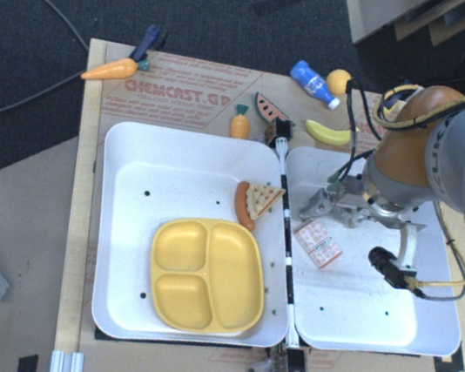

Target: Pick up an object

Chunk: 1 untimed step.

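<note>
Just below the fingers (pixel 326 207), inside the right bin (pixel 386 326), lies a small card packet with red print (pixel 318 243), flat on the white floor near the bin's left wall and apart from the metal tips above it. Whether the fingers are spread or closed cannot be told from this slanted view, and nothing is seen between them. The arm (pixel 451 147), grey with an orange band, comes down from the upper right to the wrist over the bin's upper half, and a black cable fitting (pixel 391 267) hangs to the right of the packet. Left of the fingers, across the divider, the left bin (pixel 132 155) holds a toy sausage (pixel 243 207) and a waffle wedge (pixel 261 199) lying together by its right wall, and below them a yellow divided plate (pixel 205 273) with three compartments. Above the fingers, on the surface (pixel 187 89) beyond the bins, sit a banana (pixel 328 133), a blue bottle (pixel 313 83), a yellow ball (pixel 339 81), a watermelon slice (pixel 267 107) and a small orange bottle (pixel 240 125). Far to the upper left, a toy carrot (pixel 110 70) lies over the surface's corner beside a blue marker (pixel 147 41).
</note>
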Each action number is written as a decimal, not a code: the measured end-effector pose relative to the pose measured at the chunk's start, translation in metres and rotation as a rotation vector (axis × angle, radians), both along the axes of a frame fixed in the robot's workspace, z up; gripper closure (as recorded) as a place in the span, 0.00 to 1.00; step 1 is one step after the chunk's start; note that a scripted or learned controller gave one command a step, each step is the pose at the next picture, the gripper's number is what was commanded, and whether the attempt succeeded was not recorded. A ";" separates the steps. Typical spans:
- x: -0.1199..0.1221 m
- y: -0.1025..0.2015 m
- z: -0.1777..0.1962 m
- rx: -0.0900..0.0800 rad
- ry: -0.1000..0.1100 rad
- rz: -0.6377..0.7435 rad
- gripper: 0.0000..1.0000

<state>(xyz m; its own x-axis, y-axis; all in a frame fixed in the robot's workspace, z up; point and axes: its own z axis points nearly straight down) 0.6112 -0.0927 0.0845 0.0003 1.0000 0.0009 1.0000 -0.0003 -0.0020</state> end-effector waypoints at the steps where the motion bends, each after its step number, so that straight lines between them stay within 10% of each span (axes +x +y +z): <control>1: 0.000 0.000 0.010 0.000 -0.002 -0.001 1.00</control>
<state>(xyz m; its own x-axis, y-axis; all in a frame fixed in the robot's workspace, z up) 0.6117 -0.0926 0.0946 0.0013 1.0000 0.0007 1.0000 -0.0013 -0.0001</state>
